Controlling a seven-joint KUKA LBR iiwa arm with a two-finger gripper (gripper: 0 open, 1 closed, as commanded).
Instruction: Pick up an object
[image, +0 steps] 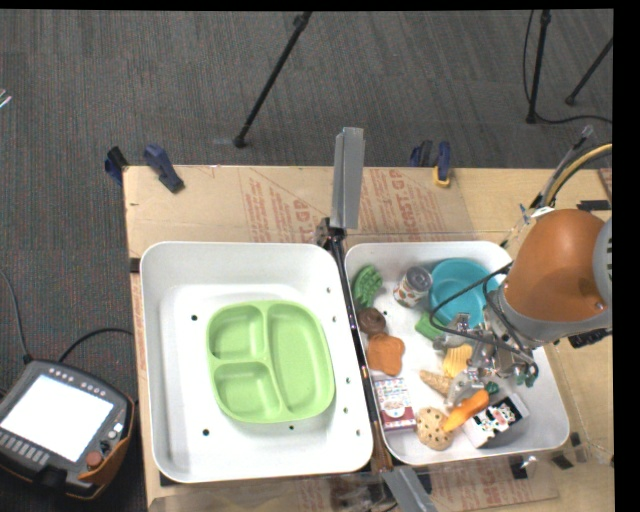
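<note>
The arm (560, 270) hides part of the blue bowl (460, 285); the gripper (478, 362) (a dark tangle) blurs into the toys beneath.

Light is even and fairly bright, falling from overhead, with no hard shadows. The two shallow white plastic bins (160, 290) are close to overexposed, their walls and floors hard to tell apart. The pale green divided plastic tray (270, 360) shows soft, shadeless colour. A dull sheen lies on the orange band of the grey arm (556, 265). The handheld screen (55, 415) at the lower left corner is blown out white. Small items at the right bin's near edge look slightly soft and grainy.
</note>
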